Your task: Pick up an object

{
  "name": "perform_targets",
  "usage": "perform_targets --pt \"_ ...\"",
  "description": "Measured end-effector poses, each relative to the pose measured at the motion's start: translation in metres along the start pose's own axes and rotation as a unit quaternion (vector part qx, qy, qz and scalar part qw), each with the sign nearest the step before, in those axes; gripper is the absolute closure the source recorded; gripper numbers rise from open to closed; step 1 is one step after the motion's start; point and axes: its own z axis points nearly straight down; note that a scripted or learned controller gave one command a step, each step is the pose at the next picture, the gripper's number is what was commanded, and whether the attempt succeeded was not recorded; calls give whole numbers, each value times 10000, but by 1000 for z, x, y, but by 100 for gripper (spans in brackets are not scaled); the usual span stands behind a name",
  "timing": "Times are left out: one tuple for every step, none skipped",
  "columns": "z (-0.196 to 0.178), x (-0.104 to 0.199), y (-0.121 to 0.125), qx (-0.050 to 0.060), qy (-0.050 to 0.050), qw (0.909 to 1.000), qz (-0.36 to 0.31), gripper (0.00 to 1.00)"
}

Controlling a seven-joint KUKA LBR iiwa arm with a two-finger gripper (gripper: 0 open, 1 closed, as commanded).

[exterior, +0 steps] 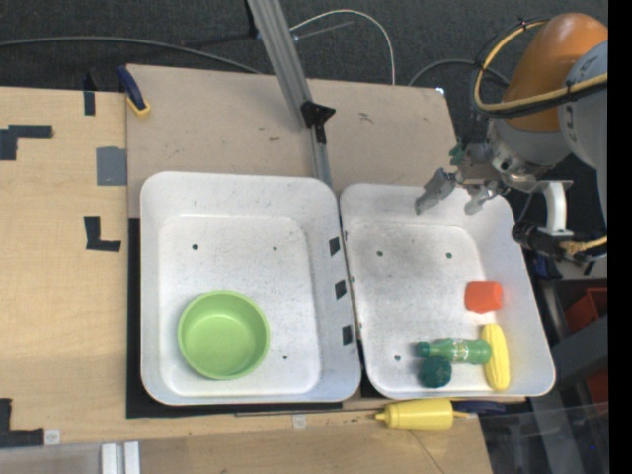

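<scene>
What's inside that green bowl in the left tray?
The green bowl sits alone in the left bin, and its visible inside shows plain green with no item in it. The patch of bin floor directly beneath the bowl is covered, so that stays unknown.

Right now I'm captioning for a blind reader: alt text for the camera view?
The gripper hangs open above the right bin's far edge, holding nothing. That bin holds an orange block, a banana and a green bottle; the left bin holds a green bowl.

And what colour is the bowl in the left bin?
The bowl is light green, plain with no pattern, seen in the camera view.
</scene>
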Motion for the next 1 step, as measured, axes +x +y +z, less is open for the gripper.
perform_targets --pt "47 -2 -8 -5 -4 10000 7 0"
